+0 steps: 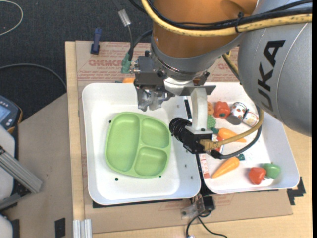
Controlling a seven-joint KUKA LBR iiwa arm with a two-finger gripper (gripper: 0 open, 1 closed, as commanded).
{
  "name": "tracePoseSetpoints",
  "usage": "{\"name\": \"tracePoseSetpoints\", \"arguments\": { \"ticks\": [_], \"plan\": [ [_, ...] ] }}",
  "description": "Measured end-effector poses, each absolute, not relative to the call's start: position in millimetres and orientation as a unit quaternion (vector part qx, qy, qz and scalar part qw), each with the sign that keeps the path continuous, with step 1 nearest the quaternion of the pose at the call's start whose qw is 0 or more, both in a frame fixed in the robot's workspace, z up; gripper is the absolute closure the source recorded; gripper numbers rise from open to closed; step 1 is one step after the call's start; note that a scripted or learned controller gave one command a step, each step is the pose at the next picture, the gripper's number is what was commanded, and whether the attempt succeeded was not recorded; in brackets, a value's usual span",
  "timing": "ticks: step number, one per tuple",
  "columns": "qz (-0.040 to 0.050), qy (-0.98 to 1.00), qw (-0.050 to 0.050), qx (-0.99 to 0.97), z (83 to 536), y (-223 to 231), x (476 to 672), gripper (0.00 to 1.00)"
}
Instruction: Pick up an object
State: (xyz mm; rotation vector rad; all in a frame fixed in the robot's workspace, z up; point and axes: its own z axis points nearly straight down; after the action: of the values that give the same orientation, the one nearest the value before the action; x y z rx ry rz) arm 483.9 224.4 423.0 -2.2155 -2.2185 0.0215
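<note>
My gripper (150,102) hangs over the back part of the left bin (94,133), just above the far rim of a green divided plate (137,144) that lies flat in that bin. I see nothing held under it. The right bin (285,157) holds several toy foods: an orange carrot (225,166) near the front, a red and green piece (262,173) at the front right, a second orange piece (230,134) in the middle, a red toy (221,109) and a silver and white item (243,114) at the back. The arm hides the right bin's back left part.
Both bins rest on a cardboard sheet (79,73). A blue clip (95,40) lies at its back left corner. Cables run over the dark floor to the left, and a grey metal rail (20,171) sits at the front left.
</note>
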Motion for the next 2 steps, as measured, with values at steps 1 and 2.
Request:
{"name": "tracePoseSetpoints", "arguments": {
  "ticks": [1,2],
  "plan": [
    [0.0053,-0.706,0.002,-0.708,351.1,201.0,477.9,1.0],
    [-0.0037,-0.707,-0.001,-0.707,98.0,225.4,480.2,1.0]
  ]
}}
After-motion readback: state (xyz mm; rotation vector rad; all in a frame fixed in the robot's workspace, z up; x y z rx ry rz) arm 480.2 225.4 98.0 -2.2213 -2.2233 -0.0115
